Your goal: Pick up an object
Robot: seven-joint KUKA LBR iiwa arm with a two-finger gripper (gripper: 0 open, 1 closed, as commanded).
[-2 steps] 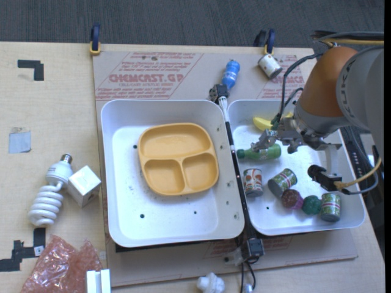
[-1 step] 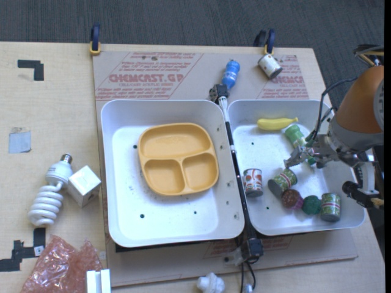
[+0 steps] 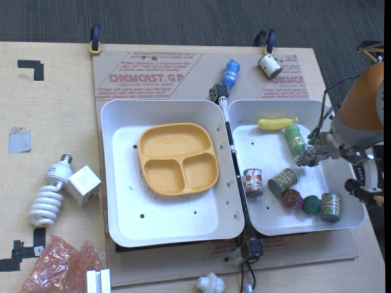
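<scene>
Since my job is to pick up an object, these are my notes for the step in hand.

Tool: my tool (image 3: 305,157) hangs low in the right bin (image 3: 342,224), at the near end of the green bottle (image 3: 294,139); whether it is wide or narrow I cannot tell, since the wrist hides the tips.

Likely target: the green bottle lies on its side just near of the yellow banana (image 3: 276,123), at the far part of the right bin.

Other candidates: a red-labelled can (image 3: 253,182) stands by the left wall; a green can (image 3: 283,180), a dark red ball (image 3: 291,198), a teal ball (image 3: 311,205) and another green can (image 3: 330,206) cluster along the near side.

Left bin: it holds a yellow divided tray (image 3: 178,159), well apart from my tool.

Doing it well: I judge I should centre over the bottle's body, not its end, and close across its narrow width, or it may roll or pivot out.

Clearance: the banana sits close on the far side, so I should keep my tips from nudging it.

Check: lift slowly and confirm something truly sits in my tool before counting it a catch.
</scene>
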